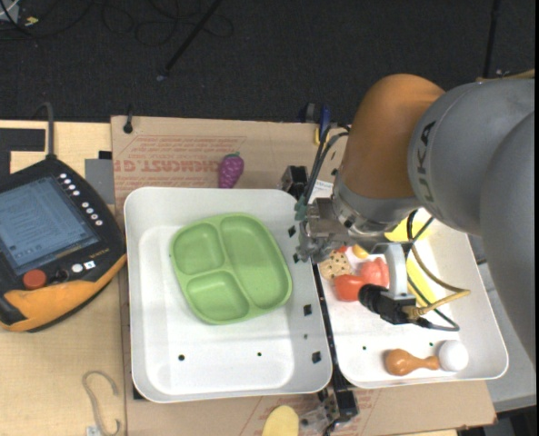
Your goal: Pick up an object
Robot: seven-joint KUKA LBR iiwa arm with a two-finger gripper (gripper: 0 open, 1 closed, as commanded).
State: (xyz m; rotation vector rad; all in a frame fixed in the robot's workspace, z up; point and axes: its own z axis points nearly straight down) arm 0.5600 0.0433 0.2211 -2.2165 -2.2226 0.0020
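Status: pick not completed. The gripper (316, 236) is positioned low over the right bin (364, 345), at its far end, close against the wall nearest the green plate (230, 266). Whether the gripper is spread or pressed together cannot be determined, and no object is seen in its grasp.

Candidate objects lie inside the right bin. A spotted pale cube (339, 263) and a red-orange object (349, 286) sit just beside the gripper. A brown drumstick-shaped item (405, 362) and a white ball (452, 356) sit at the near end.

Remaining, as judged: secure one object, then lift it clear of the right bin.
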